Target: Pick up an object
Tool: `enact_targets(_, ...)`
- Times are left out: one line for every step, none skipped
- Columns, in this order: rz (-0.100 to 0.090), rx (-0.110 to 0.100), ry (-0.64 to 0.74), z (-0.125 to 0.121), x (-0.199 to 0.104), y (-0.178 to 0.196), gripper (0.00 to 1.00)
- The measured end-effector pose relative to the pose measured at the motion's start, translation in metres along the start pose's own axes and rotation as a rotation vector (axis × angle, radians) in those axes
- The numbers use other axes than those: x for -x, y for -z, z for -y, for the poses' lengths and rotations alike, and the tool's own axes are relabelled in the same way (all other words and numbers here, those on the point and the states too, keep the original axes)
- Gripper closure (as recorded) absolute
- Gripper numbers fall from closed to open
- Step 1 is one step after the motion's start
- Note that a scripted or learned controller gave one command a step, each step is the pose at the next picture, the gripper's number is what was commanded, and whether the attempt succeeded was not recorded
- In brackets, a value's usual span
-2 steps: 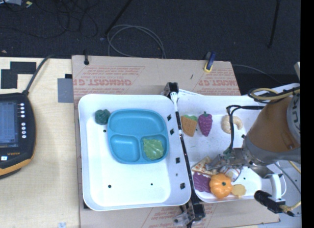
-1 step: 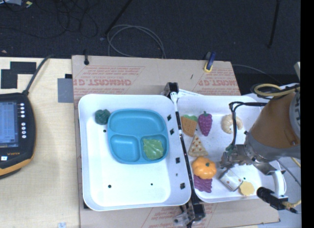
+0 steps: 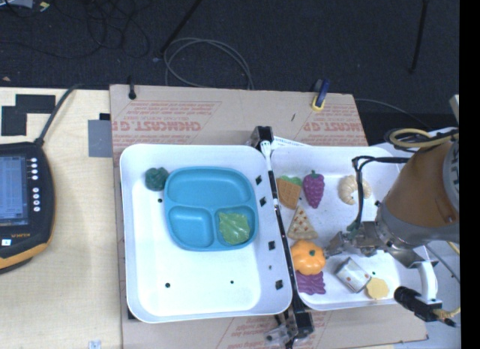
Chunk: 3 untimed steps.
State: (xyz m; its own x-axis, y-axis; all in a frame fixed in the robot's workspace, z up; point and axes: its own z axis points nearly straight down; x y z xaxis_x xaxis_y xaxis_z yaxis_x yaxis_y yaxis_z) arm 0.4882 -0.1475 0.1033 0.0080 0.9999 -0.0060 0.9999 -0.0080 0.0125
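My gripper (image 3: pixel 341 244) hangs low over the right bin (image 3: pixel 375 158), reaching in from the right, just right of an orange pumpkin (image 3: pixel 308 256). A small grey-and-white block (image 3: pixel 350 273) and a yellow piece (image 3: pixel 377 288) lie just below it. Further up lie a purple grape bunch (image 3: pixel 313 188), an orange carrot-like piece (image 3: pixel 288 189), a tan wedge (image 3: pixel 301 224) and a beige round piece (image 3: pixel 348 188). A second purple bunch (image 3: pixel 312 283) sits under the pumpkin. Nothing shows in the gripper's grasp.
The left bin (image 3: pixel 150 280) holds a blue compartment plate (image 3: pixel 202 206) with a green leafy piece (image 3: pixel 234 226) in one section, and a dark green ball (image 3: pixel 156 179) beside it. A divider rail (image 3: pixel 274 220) separates the bins. A teach pendant (image 3: pixel 19 199) lies far left.
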Motion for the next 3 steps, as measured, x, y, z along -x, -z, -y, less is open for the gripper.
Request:
enact_targets(-0.007,-0.013,0.013,-0.051,-0.062,-0.017,0.0)
enact_targets(-0.006,-0.008,0.01,-0.131,-0.06,-0.017,0.0)
enact_targets(-0.007,-0.02,0.011,-0.155,-0.046,-0.018,0.0)
